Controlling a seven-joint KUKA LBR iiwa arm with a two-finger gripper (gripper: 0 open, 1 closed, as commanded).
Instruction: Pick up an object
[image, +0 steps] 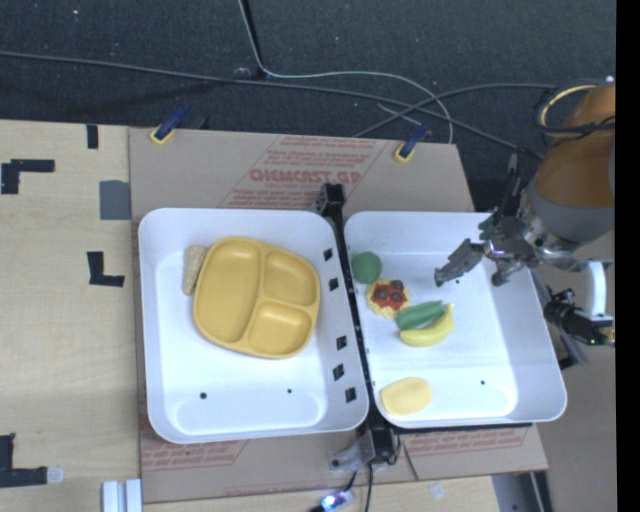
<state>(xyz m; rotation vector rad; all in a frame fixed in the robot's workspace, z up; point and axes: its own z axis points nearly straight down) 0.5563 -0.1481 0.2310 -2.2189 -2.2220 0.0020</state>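
Gripper (470, 262) hangs over the right bin (520, 385), far-right part; can't tell how its jaws stand, nothing seen between them. Left of it: green ball (367, 266), small pizza piece (388, 296), green pepper (421, 315) lying on a banana (428, 333). Yellow lemon-like piece (406, 396) near edge. Left bin (165, 330): yellow divided plate (256, 297), bread slice (192, 270) tucked under its left rim.

arm (575, 170): reaching in from right | tool (470, 262): fingers spread, nothing between
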